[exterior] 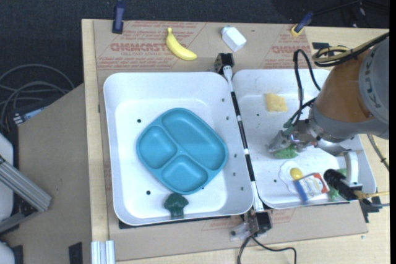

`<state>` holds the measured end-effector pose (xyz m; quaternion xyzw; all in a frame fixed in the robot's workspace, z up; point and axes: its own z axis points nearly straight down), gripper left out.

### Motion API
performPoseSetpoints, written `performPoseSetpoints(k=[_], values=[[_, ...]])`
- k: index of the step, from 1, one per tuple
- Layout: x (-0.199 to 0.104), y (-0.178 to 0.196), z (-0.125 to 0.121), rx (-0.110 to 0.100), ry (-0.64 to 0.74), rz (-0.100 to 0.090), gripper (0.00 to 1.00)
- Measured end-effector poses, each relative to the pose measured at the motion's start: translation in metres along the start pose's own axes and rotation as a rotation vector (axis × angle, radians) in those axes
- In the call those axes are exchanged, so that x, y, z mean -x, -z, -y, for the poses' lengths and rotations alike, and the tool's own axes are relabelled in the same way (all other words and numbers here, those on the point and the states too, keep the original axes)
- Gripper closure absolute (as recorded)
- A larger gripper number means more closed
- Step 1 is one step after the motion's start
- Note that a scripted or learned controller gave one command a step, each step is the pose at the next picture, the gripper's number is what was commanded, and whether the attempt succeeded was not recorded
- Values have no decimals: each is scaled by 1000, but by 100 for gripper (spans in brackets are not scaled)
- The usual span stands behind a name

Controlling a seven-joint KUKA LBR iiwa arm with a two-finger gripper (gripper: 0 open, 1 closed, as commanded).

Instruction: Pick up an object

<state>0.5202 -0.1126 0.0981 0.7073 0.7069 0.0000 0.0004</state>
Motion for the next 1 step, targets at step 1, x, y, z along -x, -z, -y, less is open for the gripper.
performPoseSetpoints(k=[1], values=[[-71, 87, -61, 3, 3, -2, 100]])
